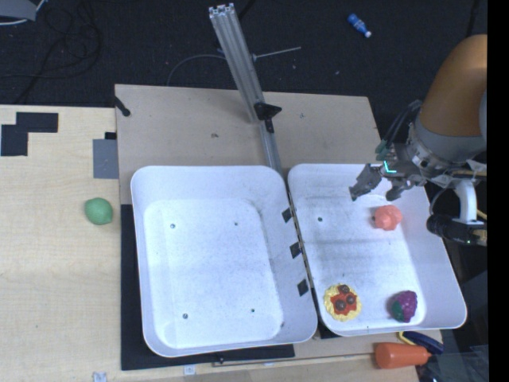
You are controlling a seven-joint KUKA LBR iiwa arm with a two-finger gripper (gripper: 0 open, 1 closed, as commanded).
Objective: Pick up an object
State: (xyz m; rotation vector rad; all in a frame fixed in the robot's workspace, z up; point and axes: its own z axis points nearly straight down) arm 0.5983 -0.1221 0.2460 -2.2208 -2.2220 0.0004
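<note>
Three small items lie in the right white bin (445,281). Claw (380,183), spread wide and holding nothing, hangs just beside the soft pink lump (386,217); descending off-centre could nudge it away.

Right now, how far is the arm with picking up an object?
Done: the gripper has reached the right bin, open, above its far end. In hand: nothing; no object sits between its fingers. Left: descend and grasp. The pink object lies closest; the yellow and red toy and purple grapes rest at the near edge.
</note>
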